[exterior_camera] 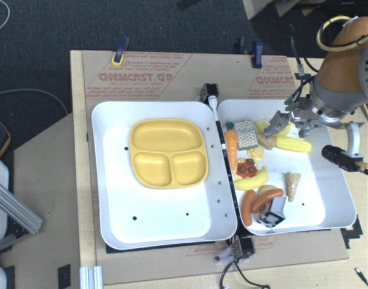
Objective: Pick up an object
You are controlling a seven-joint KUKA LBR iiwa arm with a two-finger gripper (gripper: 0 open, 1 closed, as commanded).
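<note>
- Candidate objects all sit in the right bin [337, 212]: corn cob [293, 144], carrot [231, 149], banana [253, 180], a checkered green packet [246, 135], a red berry piece [246, 168], a sausage [258, 198], a cone-shaped item [291, 184], and a small dark-and-white item [271, 214] at the near edge.
- Most of the pile hugs the bin's left wall; judged harder to reach there, since the wall crowds one finger.
- Corn cob lies more in the open, toward the back, just beside the tool [278, 124].
- Tool is low over the back of the right bin, next to the corn and the packet. Nothing visible between its fingers; whether it is released or clenched, cannot tell — too small and blurred.
- Judgement: the arm is placed for a try at the corn or a neighbour; no object is lifted.
- Left bin [108, 179] carries a yellow divided tray [168, 151], well apart from the tool.
- Both bins rest on a cardboard sheet [87, 83] clamped to the bench, likely so they do not slide.
</note>
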